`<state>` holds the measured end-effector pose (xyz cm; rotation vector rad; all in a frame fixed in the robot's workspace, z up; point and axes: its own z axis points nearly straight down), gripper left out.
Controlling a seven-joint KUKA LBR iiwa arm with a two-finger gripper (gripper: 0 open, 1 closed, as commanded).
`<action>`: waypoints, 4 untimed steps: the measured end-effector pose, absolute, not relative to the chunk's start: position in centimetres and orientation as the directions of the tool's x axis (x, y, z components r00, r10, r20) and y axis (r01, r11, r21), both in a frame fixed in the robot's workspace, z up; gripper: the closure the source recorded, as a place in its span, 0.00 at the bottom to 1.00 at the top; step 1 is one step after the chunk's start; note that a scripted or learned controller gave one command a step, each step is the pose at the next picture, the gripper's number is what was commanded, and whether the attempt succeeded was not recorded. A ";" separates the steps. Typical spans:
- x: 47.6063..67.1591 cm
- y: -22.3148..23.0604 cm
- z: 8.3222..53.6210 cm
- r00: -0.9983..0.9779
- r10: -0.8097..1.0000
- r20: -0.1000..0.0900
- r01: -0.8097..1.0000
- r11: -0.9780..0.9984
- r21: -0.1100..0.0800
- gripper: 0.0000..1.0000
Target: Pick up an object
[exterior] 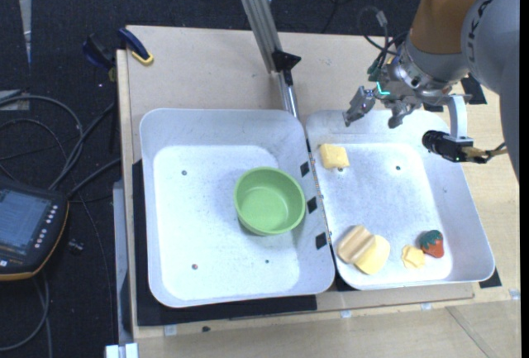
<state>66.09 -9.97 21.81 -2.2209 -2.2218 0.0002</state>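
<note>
My gripper [377,112] hangs open over the far rim of the right bin [463,207], its two fingers spread and nothing between them. A yellow block [334,156] lies in that bin's far left corner, below and to the left of the gripper. Near the bin's front edge sit a pale yellow ridged piece [363,248], a small yellow piece [413,257] and a red strawberry-like toy [431,243]. A green bowl [269,200] stands in the left bin [165,183].
A slanted metal pole [258,9] runs down to the gap between the bins. A black cable connector [446,145] hangs off the arm over the right bin's far right edge. A blue and yellow clamp [132,46] grips the bench's far left corner.
</note>
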 end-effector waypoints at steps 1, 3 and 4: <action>66.1 -10.0 21.8 0.000 1.000 0.000 1.000 0.000 0.000 0.00; 65.7 -10.0 11.3 0.000 1.000 0.000 1.000 0.000 -0.004 0.00; 65.7 -10.0 9.4 0.000 1.000 0.000 1.000 0.000 -0.002 0.00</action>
